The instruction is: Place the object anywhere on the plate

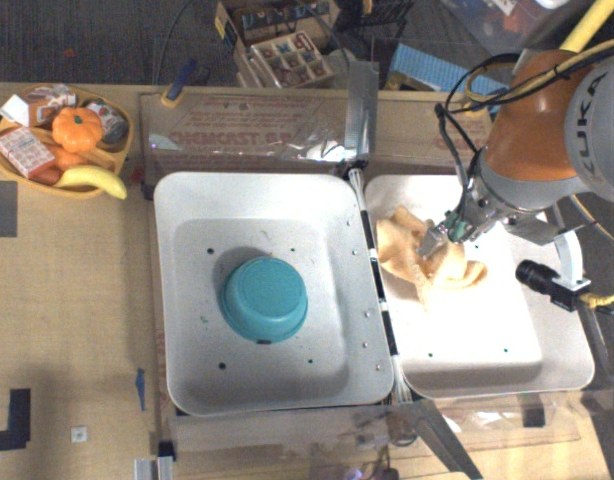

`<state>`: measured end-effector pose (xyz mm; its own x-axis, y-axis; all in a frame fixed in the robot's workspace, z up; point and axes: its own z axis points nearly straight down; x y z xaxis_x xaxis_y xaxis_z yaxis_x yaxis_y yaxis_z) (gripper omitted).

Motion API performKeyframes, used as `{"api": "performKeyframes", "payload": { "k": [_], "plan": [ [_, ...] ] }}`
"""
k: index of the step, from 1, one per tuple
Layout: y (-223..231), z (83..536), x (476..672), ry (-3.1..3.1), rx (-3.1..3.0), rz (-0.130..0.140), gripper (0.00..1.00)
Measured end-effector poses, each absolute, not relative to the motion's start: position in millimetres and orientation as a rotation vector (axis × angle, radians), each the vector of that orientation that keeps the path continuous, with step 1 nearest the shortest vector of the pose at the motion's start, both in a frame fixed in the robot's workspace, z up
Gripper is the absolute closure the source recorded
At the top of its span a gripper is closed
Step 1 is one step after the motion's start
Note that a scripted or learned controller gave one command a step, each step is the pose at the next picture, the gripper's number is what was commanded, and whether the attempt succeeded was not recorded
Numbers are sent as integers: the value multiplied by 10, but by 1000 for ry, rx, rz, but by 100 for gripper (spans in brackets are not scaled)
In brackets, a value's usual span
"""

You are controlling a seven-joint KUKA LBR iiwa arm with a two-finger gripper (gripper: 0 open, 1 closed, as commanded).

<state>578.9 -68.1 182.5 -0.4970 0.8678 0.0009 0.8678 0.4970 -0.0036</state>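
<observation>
A teal round plate (265, 298) lies in the middle of the left bin (187, 218). A crumpled beige cloth (402, 243) lies in the upper left part of the right bin (487, 348), close to the divider between the bins. My gripper (437, 240) reaches in from the right and is down on the cloth's middle, touching its folds. The gripper's tip hides the part of the cloth under it.
A yellow bowl with toy fruit, an orange pumpkin and a banana (62, 148), sits on the bench at the far left. A clear plastic sheet (257, 133) lies behind the left bin. Boxes and clutter stand beyond the bench's back edge.
</observation>
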Motion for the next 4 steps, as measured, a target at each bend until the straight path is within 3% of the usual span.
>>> {"api": "performKeyframes", "payload": {
  "k": [1, 4],
  "plan": [
    [-682, 2227, 5792, -2718, -1574, 3, 100],
    [660, 2042, 6232, -3145, 0, -3, 100]
  ]
}}
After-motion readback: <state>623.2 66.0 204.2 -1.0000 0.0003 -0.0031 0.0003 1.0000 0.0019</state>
